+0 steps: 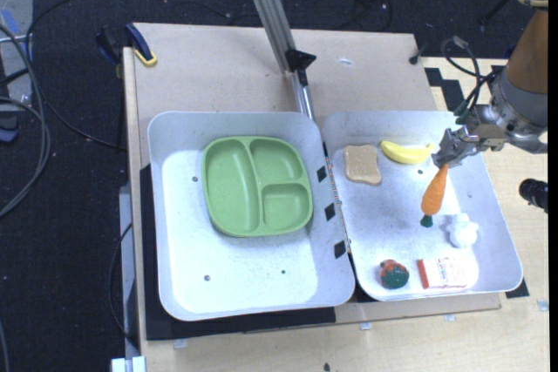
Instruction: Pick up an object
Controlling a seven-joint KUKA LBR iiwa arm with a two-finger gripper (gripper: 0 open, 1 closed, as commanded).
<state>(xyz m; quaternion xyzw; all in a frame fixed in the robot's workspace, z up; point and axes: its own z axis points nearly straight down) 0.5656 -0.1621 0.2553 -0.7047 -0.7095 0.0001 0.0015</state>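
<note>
The gripper (452, 151) hangs over the far right part of the right bin (497, 213), and its fingers are closed on the upper end of a carrot (434, 192). The carrot dangles from them at a slight tilt, orange body pointing down and toward the near side, with its small dark green tip lowest, just above the bin floor.

Taking the carrot as the landmark: a banana (404, 153) lies just to its upper left, close beside the gripper. Farther left of the carrot, past the banana, a slice of bread (363, 165) lies flat near the bin's left wall. Just below and to the right of the carrot's green tip sits a small white lumpy object (461, 231). Below that, toward the near edge, is a small red and white packet (446, 273). Down and to the left of the carrot rests a small round toy (394, 274), red and green.

Well to the left of the carrot, in the left bin (174, 213), a green divided plate (258, 186) lies with three compartments facing up.
</note>
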